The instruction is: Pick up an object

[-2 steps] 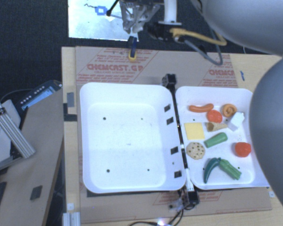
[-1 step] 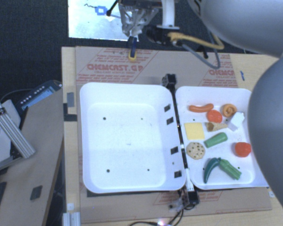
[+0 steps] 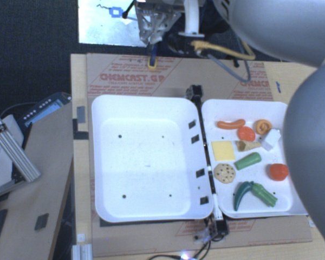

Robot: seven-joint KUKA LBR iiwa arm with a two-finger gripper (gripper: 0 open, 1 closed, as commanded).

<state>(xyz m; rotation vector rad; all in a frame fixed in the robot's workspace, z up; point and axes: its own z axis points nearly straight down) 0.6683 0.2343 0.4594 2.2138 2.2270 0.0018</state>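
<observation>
A robotics lab: white bins on a cardboard-covered bench, aluminium framing.

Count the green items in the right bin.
3: green cylinder beside the cookie; dark green piece touching light green piece at the near edge. Arm may hide more.

Hand, top past the edge; bin, side behind arm

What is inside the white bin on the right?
The right bin holds a yellow square, a round cookie, an orange sausage, a green cylinder and other small pieces. The grey arm covers its right side; what lies there cannot be seen.
</observation>
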